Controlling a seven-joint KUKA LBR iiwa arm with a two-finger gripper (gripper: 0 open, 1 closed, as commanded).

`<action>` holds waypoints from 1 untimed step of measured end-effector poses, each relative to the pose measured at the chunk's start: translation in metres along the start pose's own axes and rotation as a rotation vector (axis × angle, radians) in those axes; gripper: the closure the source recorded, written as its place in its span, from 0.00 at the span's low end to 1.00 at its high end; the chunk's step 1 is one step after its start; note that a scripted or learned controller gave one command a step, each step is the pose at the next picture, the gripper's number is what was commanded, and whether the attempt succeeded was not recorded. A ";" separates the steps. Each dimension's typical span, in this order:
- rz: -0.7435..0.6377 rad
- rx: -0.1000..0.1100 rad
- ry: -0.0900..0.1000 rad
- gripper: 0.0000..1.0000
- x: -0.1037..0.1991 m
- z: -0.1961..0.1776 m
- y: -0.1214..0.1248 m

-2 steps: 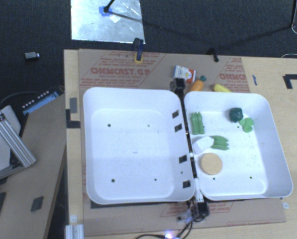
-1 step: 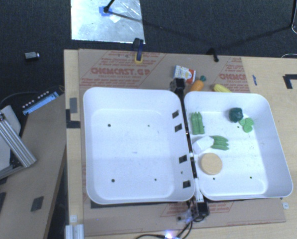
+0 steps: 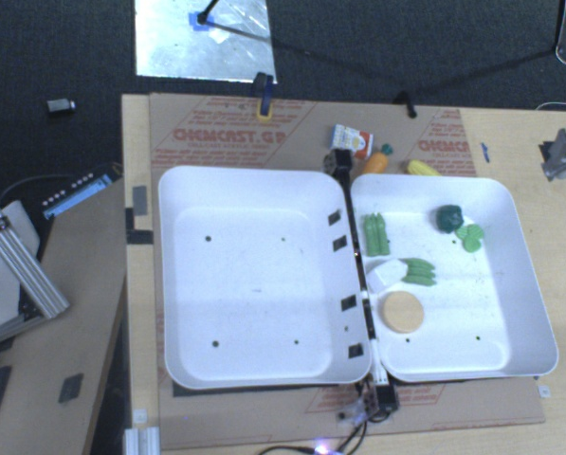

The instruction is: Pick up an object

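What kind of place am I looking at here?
Probably a robotics lab or test bench: two white bins on a marked board, toy food for picking, loose cables across the floor.

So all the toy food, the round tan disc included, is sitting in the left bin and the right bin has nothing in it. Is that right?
Not quite: the bins are swapped. The camera view shows the round tan disc and the green toy pieces lying in the right bin, while the left bin holds none of them.
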State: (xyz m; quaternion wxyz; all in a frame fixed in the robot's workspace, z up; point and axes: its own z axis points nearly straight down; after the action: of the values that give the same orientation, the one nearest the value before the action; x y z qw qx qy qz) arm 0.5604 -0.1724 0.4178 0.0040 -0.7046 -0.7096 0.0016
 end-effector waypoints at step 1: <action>0.005 -0.014 -0.007 1.00 -0.036 -0.003 0.062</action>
State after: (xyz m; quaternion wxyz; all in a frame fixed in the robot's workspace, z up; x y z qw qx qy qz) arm 0.6231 -0.2077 0.4203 -0.0036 -0.7064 -0.7078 -0.0008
